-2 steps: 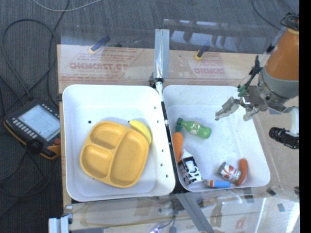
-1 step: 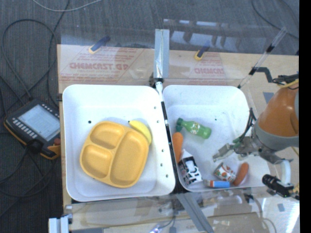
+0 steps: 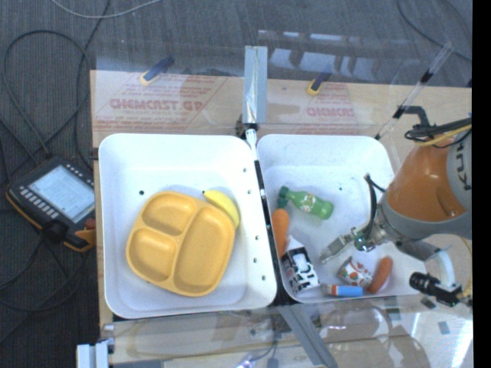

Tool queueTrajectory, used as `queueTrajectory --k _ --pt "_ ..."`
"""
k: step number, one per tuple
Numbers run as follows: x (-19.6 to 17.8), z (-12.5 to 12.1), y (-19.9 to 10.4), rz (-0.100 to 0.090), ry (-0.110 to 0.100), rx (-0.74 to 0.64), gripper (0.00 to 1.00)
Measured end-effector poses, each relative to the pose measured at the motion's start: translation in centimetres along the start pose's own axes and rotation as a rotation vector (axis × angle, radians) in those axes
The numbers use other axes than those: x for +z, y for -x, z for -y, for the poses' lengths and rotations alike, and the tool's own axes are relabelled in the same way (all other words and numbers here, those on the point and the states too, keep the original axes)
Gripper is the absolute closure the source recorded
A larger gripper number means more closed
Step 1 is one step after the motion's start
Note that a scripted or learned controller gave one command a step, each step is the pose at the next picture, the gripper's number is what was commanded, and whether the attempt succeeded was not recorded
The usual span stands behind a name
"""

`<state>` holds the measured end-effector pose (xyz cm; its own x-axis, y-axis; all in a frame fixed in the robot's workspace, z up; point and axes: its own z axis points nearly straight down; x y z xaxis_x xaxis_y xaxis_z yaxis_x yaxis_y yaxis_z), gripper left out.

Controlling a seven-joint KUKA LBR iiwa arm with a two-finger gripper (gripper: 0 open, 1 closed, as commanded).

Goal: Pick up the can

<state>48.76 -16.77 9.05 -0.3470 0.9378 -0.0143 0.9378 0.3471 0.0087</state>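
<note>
The can (image 3: 354, 271) is small, red and white, and lies near the front of the right bin (image 3: 337, 153). It rests between a red sausage (image 3: 381, 274) on its right and a black-and-white carton (image 3: 300, 269) on its left. My gripper (image 3: 344, 245) hangs just above and slightly left of the can, at the end of the orange-banded arm (image 3: 426, 187) that reaches in from the right. Nothing shows in the gripper.
The right bin also holds a green bottle (image 3: 305, 202), an orange carrot (image 3: 281, 230) along the left wall and a blue-and-orange marker (image 3: 343, 290) at the front. In the left bin (image 3: 130, 153) are a yellow divided plate (image 3: 181, 242) and a banana (image 3: 225, 205).
</note>
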Motion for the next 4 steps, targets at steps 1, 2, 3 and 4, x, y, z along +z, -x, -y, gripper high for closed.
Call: queueTrajectory --k 1,2,3,4 --pt "0.3 -6.4 7.0 -0.014 0.002 0.109 0.0" --pt "-0.6 -6.6 7.1 -0.013 0.004 0.107 1.0" --pt "-0.5 -6.6 7.1 -0.013 0.003 0.107 0.0" --pt "-0.1 -0.2 3.5 -0.009 -0.005 0.226 0.0"
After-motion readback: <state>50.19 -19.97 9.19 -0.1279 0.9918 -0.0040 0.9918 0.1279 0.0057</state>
